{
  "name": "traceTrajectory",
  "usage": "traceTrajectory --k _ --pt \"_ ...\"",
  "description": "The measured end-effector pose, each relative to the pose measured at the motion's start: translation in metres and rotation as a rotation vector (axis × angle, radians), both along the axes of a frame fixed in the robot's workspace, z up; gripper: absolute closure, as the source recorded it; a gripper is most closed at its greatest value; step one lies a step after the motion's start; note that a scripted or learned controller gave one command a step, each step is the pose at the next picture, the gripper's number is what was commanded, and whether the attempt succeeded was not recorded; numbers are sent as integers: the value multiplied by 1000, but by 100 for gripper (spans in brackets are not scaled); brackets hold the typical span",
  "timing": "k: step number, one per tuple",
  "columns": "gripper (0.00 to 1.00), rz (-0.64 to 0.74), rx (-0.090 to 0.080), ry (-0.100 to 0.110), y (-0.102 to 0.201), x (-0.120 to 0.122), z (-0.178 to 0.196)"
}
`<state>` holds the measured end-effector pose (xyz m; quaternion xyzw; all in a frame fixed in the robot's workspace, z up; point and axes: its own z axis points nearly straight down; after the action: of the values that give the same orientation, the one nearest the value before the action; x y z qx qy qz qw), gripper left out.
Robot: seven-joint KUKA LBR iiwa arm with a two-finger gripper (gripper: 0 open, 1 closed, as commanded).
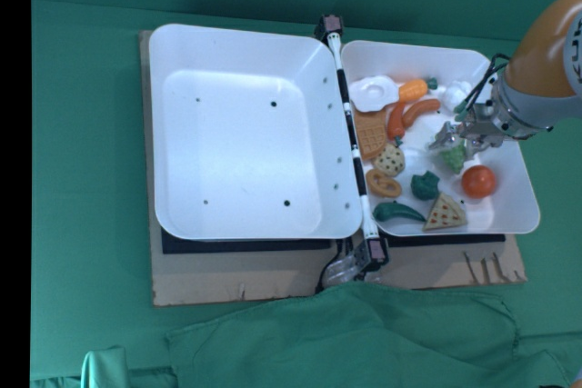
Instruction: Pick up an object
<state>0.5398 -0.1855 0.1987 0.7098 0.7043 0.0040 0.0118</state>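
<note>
A small green toy vegetable [453,158] lies in the right bin [509,213], just left of a red tomato [478,182], directly beneath the gripper [452,139].

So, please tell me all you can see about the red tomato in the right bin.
The tomato is a round, smooth, glossy red-orange toy, probably plastic. It lies whole near the right wall of the right bin, below the gripper. The pizza slice lies down-left of it and a green broccoli piece up-left. Nothing clearly touches it.
</note>
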Motion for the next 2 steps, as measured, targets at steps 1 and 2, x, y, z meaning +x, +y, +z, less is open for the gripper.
traceTrajectory --k 1,2 --pt "100 5 6 12 -1 -2 66" --pt "100 6 6 13 1 4 112"
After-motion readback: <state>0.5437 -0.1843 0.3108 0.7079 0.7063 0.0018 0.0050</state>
